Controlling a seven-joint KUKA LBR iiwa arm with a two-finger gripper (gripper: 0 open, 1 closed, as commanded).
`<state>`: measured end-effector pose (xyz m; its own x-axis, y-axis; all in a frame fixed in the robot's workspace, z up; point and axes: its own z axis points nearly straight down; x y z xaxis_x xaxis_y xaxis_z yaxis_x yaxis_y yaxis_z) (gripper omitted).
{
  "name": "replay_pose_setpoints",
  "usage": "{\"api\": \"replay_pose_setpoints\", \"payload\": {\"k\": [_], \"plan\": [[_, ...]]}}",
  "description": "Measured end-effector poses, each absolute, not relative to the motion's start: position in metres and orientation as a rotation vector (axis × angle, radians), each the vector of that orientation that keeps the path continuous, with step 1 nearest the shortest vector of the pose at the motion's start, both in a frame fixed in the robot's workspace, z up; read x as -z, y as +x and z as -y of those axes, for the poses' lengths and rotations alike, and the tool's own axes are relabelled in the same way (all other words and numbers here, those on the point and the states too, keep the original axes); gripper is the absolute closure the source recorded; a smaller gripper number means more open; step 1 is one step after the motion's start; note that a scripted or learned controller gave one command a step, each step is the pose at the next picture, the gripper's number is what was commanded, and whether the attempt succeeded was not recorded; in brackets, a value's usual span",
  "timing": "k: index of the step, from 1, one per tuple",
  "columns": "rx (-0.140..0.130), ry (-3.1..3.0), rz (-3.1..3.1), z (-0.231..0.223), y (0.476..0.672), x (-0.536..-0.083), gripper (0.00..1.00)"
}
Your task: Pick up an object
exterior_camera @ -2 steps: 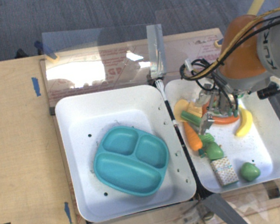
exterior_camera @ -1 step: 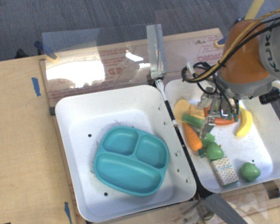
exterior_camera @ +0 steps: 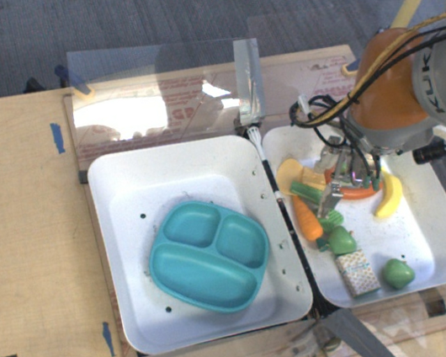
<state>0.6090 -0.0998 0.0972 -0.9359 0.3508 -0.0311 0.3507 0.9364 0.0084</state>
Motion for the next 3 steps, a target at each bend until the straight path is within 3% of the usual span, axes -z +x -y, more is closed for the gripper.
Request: {"api": "replay_pose_setpoints", "payload": {"k": [1, 2, 3], "plan": [[-0.005, 0.551, -3.066, 0.106, 0.609, -0.096, 0.00], [-0.004, 0.544, -3.053, 0.106, 0.613, -0.111, 1.00], [0.008, 0.017, -3.126, 0.180, 0.558, -0.227, 1.00]]}}
